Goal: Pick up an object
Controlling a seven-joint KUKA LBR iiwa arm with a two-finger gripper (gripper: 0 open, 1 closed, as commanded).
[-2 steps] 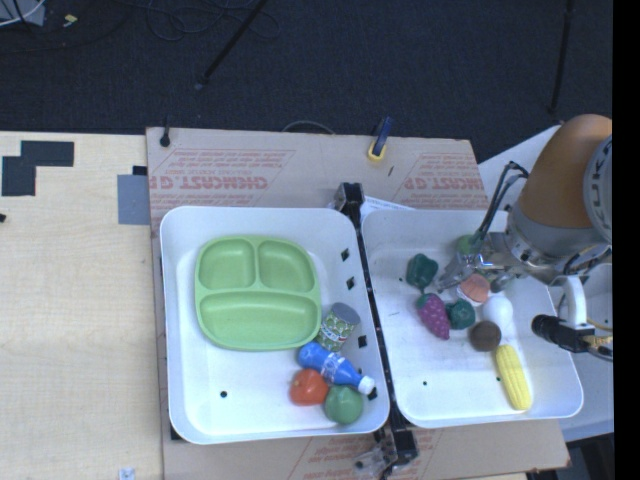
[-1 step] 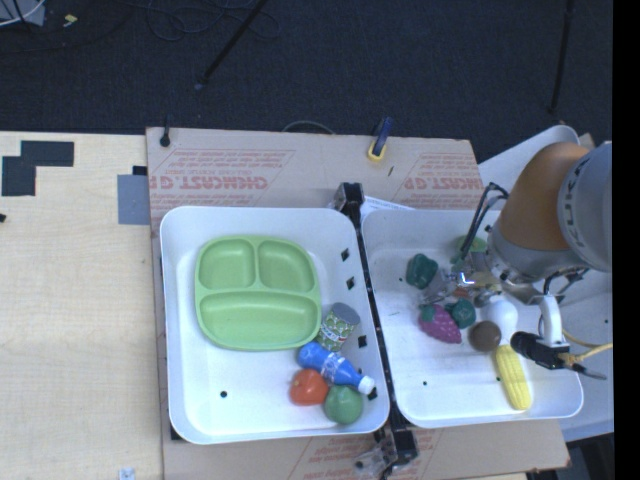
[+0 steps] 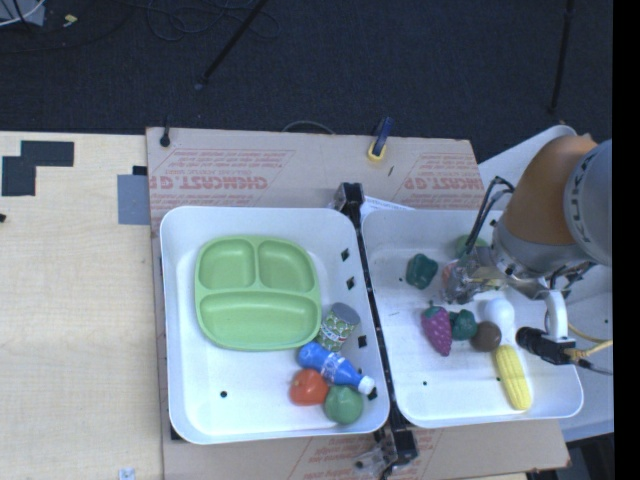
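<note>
Lying just left of the gripper (image 3: 468, 280) and slightly toward you, the purple grape bunch (image 3: 437, 329) is the likeliest object to pick: judge it a light, moulded plastic toy, stiff and knobbly, best pinched across its broad upper end, not its tapered tip. Touching its right side is a small teal piece (image 3: 464, 324); beyond that sit a brown ball (image 3: 486, 337) and a white round piece (image 3: 495, 313), both smooth and probably prone to rolling out of a pinch. A yellow corn cob (image 3: 512, 376) lies nearer you, below the gripper, apart from the cluster. A dark green piece (image 3: 421, 270) rests left of the gripper, level with it. Whether the gripper is spread or closed you cannot tell; nothing visible sits in it. All these share the right bin (image 3: 400, 388). Well to the left, the left bin (image 3: 180, 388) holds a green divided plate (image 3: 256, 293), a blue bottle (image 3: 335, 366), an orange piece (image 3: 309, 387) and a green ball (image 3: 343, 405).
</note>
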